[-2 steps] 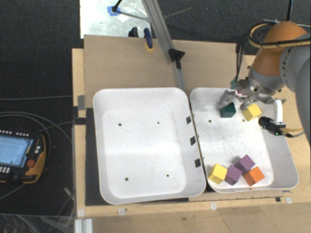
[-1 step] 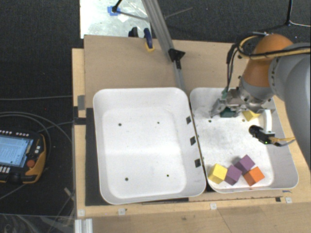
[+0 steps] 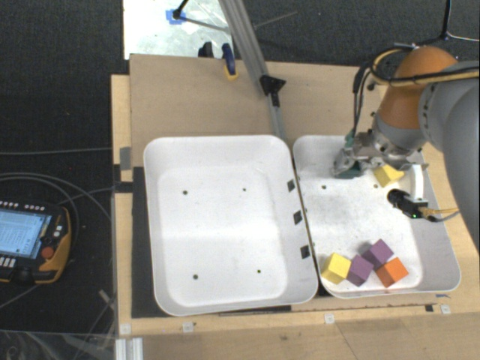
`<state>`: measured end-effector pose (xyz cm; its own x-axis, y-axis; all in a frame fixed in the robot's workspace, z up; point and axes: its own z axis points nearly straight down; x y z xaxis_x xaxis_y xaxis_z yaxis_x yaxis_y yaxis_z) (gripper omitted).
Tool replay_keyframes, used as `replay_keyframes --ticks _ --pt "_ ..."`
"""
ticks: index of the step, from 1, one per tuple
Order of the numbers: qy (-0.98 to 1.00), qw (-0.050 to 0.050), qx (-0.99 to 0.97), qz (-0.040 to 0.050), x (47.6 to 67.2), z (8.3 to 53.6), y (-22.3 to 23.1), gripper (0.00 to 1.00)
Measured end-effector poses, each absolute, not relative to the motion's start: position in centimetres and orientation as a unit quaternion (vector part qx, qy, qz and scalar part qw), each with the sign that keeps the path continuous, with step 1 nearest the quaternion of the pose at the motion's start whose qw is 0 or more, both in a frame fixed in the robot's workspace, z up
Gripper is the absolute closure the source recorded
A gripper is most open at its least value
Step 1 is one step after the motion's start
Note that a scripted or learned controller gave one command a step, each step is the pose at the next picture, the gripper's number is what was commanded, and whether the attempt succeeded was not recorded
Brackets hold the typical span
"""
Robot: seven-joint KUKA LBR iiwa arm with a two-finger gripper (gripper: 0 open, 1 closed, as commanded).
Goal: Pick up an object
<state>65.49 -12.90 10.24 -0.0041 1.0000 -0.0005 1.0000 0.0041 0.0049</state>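
Observation:
My gripper (image 3: pixel 348 165) hangs low over the far part of the right bin (image 3: pixel 439 257), under the grey wrist and orange band. A pale yellow block (image 3: pixel 388 175) lies just to its right, partly covered by the wrist; I cannot tell whether it touches the gripper. Near the bin's front edge sits a cluster of blocks: a yellow one (image 3: pixel 337 266), a purple one (image 3: pixel 360 270), a second purple one (image 3: pixel 380 251) and an orange one (image 3: pixel 391 271).
The left bin (image 3: pixel 161 201) stands beside the right one, their rims meeting at the middle. A grey pole (image 3: pixel 247 36) slants across the back of the bench. A tablet-like pendant (image 3: pixel 26 235) lies on the floor at far left.

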Motion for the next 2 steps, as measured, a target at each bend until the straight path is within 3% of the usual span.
replay_keyframes --ticks 1,2 --pt "0.707 0.002 0.707 0.0009 60.4 9.2 -13.5 1.0" --pt "0.711 0.003 0.703 0.0041 63.3 19.6 -5.4 1.0"
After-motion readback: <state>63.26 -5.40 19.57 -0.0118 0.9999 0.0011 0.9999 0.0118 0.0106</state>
